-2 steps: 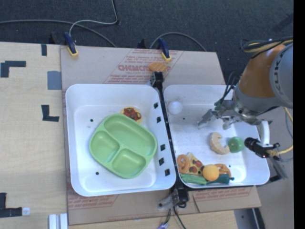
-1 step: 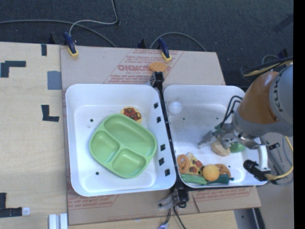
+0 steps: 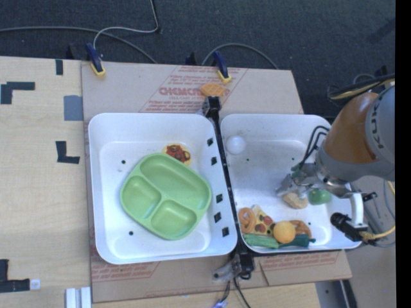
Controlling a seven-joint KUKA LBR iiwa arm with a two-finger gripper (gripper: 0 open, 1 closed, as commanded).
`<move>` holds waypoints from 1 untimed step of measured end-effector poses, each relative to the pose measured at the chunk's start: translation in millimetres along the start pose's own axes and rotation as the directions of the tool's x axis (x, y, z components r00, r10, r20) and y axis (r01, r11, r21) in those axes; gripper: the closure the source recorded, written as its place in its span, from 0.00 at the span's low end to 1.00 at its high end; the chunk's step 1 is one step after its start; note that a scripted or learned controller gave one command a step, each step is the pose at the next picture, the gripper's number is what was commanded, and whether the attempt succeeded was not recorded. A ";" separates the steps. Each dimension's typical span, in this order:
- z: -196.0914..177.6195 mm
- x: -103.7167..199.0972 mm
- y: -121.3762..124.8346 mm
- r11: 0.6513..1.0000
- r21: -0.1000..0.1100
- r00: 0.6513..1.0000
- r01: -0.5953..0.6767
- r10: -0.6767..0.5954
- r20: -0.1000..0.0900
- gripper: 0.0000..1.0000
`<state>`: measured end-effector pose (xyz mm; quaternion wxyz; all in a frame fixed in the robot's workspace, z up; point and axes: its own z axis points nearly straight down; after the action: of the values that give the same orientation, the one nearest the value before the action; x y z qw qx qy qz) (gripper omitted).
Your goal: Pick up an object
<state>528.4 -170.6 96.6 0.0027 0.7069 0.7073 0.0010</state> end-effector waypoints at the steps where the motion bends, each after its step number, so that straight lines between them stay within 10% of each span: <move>1: 10.6 55.6 43.0 1.000 0.001 1.000 0.002 -0.002 -0.003 1.00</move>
<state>571.4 -115.0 86.2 0.0015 0.7063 0.7079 0.0017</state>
